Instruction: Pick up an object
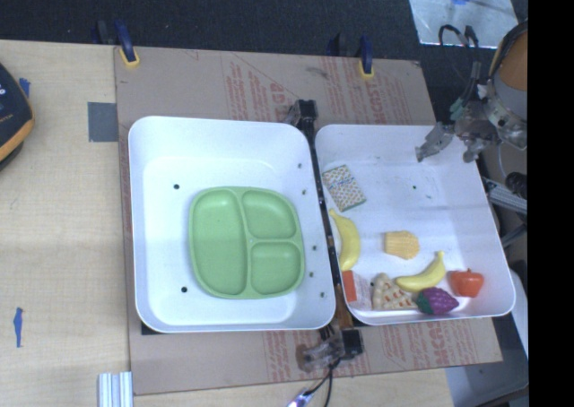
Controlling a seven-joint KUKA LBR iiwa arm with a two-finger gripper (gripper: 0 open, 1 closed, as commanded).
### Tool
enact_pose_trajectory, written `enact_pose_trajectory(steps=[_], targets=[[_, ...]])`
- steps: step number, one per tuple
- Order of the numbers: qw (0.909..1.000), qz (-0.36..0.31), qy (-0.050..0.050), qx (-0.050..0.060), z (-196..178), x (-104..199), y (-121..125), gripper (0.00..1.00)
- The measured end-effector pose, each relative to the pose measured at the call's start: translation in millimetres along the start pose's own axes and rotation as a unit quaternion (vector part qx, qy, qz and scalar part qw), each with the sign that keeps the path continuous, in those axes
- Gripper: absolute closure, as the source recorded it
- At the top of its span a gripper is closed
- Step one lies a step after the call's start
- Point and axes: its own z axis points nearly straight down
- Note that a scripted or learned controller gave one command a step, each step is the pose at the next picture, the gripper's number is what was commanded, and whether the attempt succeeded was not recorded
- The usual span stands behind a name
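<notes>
Gripper (451, 142), fingers spread and holding nothing, is hovering over the right bin's (475, 208) bare far corner; toys are crowding its near edge.

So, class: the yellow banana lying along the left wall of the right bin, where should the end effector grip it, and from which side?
Probably at the middle of the banana, coming straight down from above. It lies flat, running lengthwise along the right bin's left wall, so the fingers should close across its narrow width. The wall crowds one side, so this may be tight. The end effector is near the bin's far right corner.
</notes>
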Motion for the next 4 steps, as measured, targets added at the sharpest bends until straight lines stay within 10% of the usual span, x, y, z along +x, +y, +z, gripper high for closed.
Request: enact_pose_trajectory(steps=[1, 2, 3, 4], targets=[[1.0, -0.001, 0.0, 0.001, -16.9, 103.3, -67.2, 0.0], [1.0, 0.0, 0.0, 0.002, 75.2, 64.4, -83.4, 0.0], [1.0, 0.001, 0.0, 0.001, 85.5, 2.1, -166.3, 0.0], [1.0, 0.0, 0.0, 0.0, 84.8, 0.4, -77.0, 0.0]])
